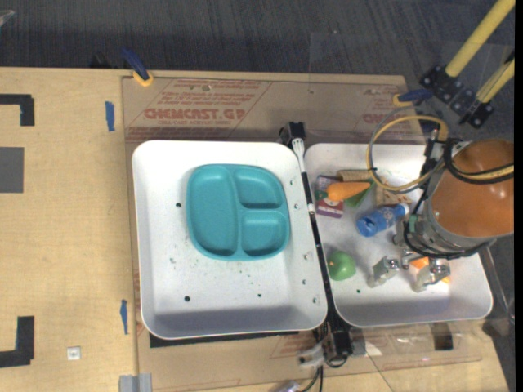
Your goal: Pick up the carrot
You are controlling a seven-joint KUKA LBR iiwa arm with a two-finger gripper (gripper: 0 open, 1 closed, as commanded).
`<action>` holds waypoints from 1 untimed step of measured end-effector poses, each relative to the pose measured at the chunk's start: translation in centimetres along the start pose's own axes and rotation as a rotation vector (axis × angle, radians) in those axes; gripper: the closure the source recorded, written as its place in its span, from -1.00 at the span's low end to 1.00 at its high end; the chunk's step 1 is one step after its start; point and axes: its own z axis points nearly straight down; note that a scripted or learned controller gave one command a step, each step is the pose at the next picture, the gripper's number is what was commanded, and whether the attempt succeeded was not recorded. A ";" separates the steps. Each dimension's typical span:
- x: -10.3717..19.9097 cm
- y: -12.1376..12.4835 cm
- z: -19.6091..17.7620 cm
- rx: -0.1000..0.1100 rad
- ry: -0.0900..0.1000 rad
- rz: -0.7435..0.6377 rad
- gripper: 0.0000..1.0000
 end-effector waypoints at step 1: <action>6.8 -2.0 0.1 -0.003 -0.011 -0.197 -1.00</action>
